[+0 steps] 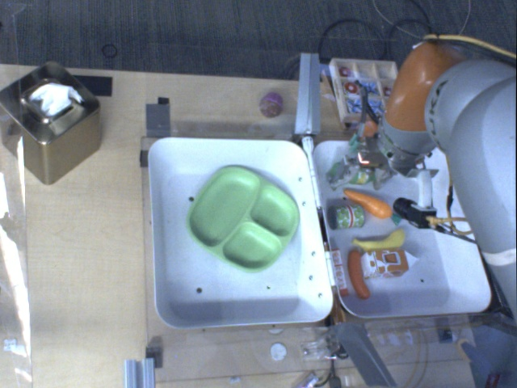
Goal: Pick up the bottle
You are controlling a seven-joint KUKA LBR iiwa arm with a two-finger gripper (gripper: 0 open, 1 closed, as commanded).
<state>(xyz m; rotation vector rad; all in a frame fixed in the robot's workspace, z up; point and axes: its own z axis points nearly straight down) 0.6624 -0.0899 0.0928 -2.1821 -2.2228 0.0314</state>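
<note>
Two shallow white plastic bins sit side by side on the pale wooden counter point(89, 249). The left bin point(182, 285) holds one thing: a light green moulded plate point(245, 215) with three compartments, lying flat near the bin's middle and turned at an angle to its walls.

The right bin point(456, 285) is crowded. A small green-labelled bottle point(349, 215) lies on its side against the bin's left wall, about halfway along it. An orange toy carrot point(368, 203) rests just above it, its tip close to the bottle's upper edge. Below these lie a yellow toy banana point(381, 239), then a white and orange printed carton point(387, 263) and a red toy sausage point(359, 275), the sausage just beside the carton's left edge.

Outside the bins, a brass-coloured square box point(55, 136) with crumpled white paper in it stands at the counter's left. A small purple ball point(271, 103) sits behind the left bin, and an open tray of colourful packets point(361, 89) lies behind the right bin.

The end effector point(363, 158) is at the far left corner of the right bin, below the grey arm point(477, 128). It is above the carrot and apart from the bottle. It reads as a tangle of metal parts, and I cannot tell whether it is spread or pressed together, or whether it touches anything.
</note>
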